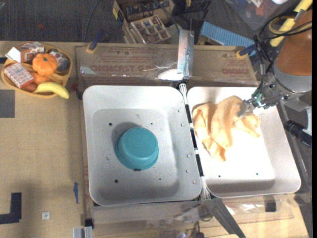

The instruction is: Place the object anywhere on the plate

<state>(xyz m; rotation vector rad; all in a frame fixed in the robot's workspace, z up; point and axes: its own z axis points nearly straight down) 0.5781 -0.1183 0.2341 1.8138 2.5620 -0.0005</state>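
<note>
Yellow cloth (223, 124) lies crumpled in the right bin (277, 182), gripper (249, 106) at its upper right corner, grip state not discernible, so a shallow pinch on limp fabric may slip before reaching the teal plate (137, 148) in the left bin (99, 108).

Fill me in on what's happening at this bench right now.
The arm has its gripper down at the upper right edge of a crumpled yellow cloth lying in the right bin. Whether the cloth is actually gripped cannot be told from this view. The teal plate sits upside-down-looking in the middle of the left bin, with nothing on it, so the placing step is not yet done.
</note>
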